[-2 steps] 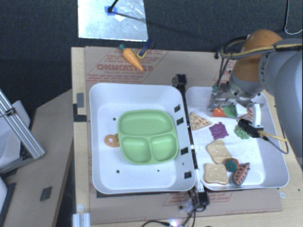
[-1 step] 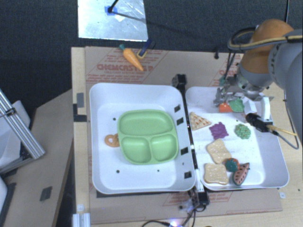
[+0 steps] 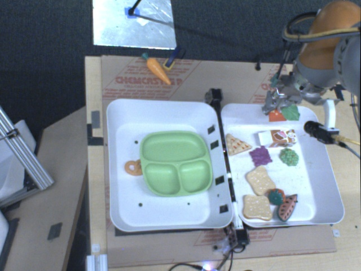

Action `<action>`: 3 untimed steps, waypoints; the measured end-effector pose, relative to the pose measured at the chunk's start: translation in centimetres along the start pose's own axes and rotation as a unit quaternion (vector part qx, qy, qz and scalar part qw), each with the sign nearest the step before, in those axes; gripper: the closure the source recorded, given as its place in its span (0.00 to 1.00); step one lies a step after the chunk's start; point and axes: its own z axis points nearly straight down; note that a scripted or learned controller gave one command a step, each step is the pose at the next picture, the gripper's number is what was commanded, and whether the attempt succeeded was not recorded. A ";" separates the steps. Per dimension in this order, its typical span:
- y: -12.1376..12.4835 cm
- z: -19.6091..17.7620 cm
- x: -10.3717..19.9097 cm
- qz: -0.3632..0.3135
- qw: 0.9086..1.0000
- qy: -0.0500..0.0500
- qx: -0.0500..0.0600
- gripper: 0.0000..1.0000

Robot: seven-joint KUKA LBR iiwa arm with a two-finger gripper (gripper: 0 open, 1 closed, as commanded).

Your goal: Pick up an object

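The right bin (image 3: 324, 168) holds several toy foods. My gripper (image 3: 276, 104) hangs low over the bin's far edge, right above a small orange-red piece (image 3: 276, 116) with a green leafy piece (image 3: 291, 112) beside it. Whether it touches the orange-red piece is hidden by the wrist. Nearer the camera lie a white packet (image 3: 277, 136), a waffle wedge (image 3: 237, 145), a purple piece (image 3: 260, 156), a green broccoli (image 3: 289, 156), two bread slices (image 3: 260, 179) (image 3: 256, 206), a teal-and-red ball (image 3: 276, 196) and a brown-red piece (image 3: 287, 207).
In the left bin (image 3: 121, 151) sit a green divided plate (image 3: 175, 162) and a small pretzel (image 3: 133, 167). A toy carrot (image 3: 158, 70) lies on the bench behind the bins, near a foil sheet (image 3: 134, 14). A black divider (image 3: 221, 151) separates the bins.
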 end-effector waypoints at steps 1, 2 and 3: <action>0.1 -1.8 0.0 0.000 1.000 0.000 0.002 1.00; -1.8 -2.7 4.2 -0.002 1.000 0.001 0.003 1.00; -4.1 -1.8 8.1 -0.002 1.000 0.001 0.005 1.00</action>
